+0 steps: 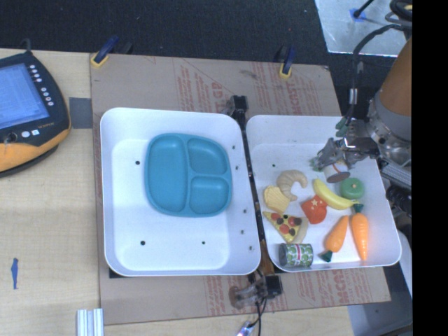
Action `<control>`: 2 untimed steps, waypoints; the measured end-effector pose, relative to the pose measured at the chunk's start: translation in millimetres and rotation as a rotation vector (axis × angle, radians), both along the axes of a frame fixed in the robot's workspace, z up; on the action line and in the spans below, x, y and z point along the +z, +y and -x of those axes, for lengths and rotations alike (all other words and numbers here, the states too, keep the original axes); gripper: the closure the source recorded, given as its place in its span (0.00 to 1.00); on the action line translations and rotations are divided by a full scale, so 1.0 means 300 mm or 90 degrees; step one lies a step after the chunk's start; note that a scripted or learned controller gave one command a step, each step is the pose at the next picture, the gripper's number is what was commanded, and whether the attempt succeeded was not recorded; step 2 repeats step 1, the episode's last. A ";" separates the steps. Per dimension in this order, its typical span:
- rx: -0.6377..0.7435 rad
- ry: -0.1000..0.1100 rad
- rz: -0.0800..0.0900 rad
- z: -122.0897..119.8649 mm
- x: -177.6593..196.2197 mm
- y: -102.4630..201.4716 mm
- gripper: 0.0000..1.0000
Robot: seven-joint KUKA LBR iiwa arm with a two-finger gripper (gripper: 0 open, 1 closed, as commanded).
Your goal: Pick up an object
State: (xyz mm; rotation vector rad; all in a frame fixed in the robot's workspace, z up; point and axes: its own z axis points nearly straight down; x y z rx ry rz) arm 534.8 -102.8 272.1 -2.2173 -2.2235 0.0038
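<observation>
Down at the near edge, a green can [297, 254] lay on its side in the right bin [280, 133], with a pizza slice [288, 224] just above it. Two carrots [336, 234] [360, 235] sat side by side to the can's right. Further back came a tomato [315, 210], a yellow banana [332, 195], a pale croissant [292, 181] and a green round piece [352, 187], all clustered close. Over the bin's far right part, the end effector [339, 154] hovered just above the banana and the green piece, nothing seen between its fingers; open or closed, I couldn't tell. Across in the left bin [119, 208], a blue divided plate [187, 173] lay flat. Off to the far left, on the table [42, 222], rested a control pendant [28, 110].
</observation>
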 end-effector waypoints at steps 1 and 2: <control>0.001 0.001 -0.001 0.063 0.060 0.094 1.00; 0.001 0.001 -0.001 0.063 0.060 0.094 1.00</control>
